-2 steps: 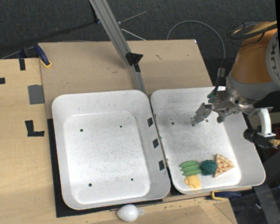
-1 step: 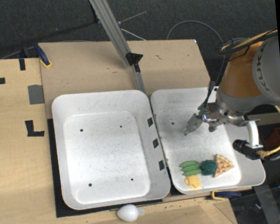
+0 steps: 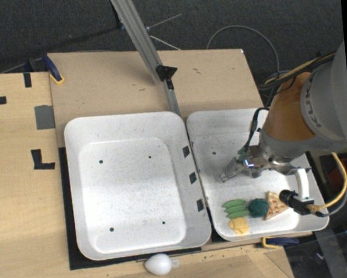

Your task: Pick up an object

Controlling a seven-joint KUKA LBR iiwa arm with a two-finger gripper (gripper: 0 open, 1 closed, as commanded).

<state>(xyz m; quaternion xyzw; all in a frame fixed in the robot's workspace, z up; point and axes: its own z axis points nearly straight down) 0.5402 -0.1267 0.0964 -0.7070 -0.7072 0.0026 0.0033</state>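
Two shallow white bins sit side by side on the tabletop (image 3: 216,76): the left bin (image 3: 129,182) and the right bin (image 3: 222,134), their rims touching along the middle. The grey arm (image 3: 317,112) with its orange band (image 3: 287,115) reaches in from the right and hangs over the right bin, with the gripper (image 3: 233,172) low above the bin's bare floor near its centre. Whether its fingers are spread or pressed together cannot be told at this angle, and nothing shows between them. The objects lie in a cluster at the near edge of the right bin, apart from the gripper: a green pea pod (image 3: 234,206), a dark green broccoli piece (image 3: 257,206) just beside it, a small yellow piece (image 3: 238,225) below the pod, and a pizza slice (image 3: 275,205) to the right of the broccoli. Outside the bins, a white egg-shaped object (image 3: 158,264) rests on the tabletop just beside the left bin's near rim. A grey metal pole (image 3: 142,37) slants across the far side.
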